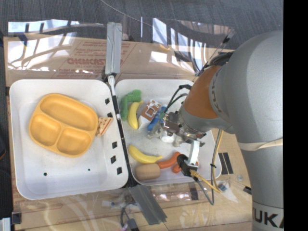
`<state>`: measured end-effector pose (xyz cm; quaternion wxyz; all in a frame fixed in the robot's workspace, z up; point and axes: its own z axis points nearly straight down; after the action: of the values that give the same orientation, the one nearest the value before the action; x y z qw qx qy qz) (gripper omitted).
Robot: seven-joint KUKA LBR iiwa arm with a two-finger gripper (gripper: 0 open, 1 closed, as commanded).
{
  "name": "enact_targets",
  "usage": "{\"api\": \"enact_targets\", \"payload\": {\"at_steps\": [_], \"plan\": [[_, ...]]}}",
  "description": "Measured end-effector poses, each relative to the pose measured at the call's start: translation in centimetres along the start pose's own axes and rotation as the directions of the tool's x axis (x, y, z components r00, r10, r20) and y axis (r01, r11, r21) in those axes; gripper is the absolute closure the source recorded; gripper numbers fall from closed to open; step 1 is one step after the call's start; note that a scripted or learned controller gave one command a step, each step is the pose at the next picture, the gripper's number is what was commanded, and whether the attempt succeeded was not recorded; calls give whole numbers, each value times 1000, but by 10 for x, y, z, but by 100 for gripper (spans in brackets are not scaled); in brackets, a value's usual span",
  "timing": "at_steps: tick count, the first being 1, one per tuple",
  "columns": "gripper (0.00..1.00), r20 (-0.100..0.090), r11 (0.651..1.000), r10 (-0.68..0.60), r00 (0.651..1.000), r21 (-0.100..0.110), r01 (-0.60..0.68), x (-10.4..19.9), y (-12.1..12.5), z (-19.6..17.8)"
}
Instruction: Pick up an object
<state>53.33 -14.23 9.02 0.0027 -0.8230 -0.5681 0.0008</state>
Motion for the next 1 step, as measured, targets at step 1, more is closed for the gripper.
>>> {"api": "enact_targets", "payload": {"at_steps": [1], "plan": [[0,1,983,-185,983,2,185,67,48,-7]]}}
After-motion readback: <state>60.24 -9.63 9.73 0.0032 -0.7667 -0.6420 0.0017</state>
